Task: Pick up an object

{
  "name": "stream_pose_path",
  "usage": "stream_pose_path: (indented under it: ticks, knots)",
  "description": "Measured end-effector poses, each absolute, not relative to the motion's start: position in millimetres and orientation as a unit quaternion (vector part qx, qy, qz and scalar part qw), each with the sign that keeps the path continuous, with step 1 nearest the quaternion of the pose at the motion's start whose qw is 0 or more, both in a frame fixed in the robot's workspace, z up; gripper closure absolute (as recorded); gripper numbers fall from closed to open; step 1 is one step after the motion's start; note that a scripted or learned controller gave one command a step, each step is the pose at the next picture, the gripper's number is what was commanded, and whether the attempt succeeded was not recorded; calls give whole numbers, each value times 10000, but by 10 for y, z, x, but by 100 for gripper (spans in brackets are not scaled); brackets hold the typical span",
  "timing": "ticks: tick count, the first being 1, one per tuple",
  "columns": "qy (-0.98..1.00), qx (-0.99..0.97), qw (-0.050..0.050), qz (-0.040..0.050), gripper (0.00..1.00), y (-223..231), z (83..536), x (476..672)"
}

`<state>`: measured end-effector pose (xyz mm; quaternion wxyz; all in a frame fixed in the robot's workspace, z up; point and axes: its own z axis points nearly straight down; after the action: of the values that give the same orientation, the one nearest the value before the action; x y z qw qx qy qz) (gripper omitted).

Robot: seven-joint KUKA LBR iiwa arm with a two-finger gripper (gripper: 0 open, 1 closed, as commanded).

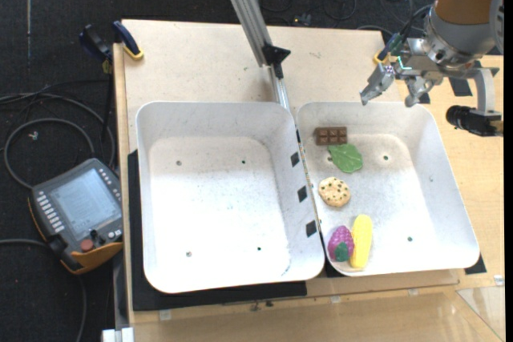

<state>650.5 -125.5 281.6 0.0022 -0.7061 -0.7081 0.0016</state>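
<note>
- End effector (394, 90) hangs open and holds nothing, upper right, over the right bin's (449, 196) far rim
- Chocolate bar (330, 135), green leaf (346, 158), cookie (334, 191), pink fruit (341, 243), yellow corn (361, 241) along that bin's left side

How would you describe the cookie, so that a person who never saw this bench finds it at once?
Look at the right bin of the two white bins, along its left wall. Four toy foods and a chocolate bar lie there in a column; the cookie is in the middle, below the green leaf and above the yellow corn. It alone is round, pale tan and dotted with dark chips.
</note>
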Motion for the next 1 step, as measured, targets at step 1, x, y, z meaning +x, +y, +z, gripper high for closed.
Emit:
stream_pose_path:
  ticks: [1]
  knots:
    - [-7084, -7058, 8, 9, 0, -1254, 2839, 6507]
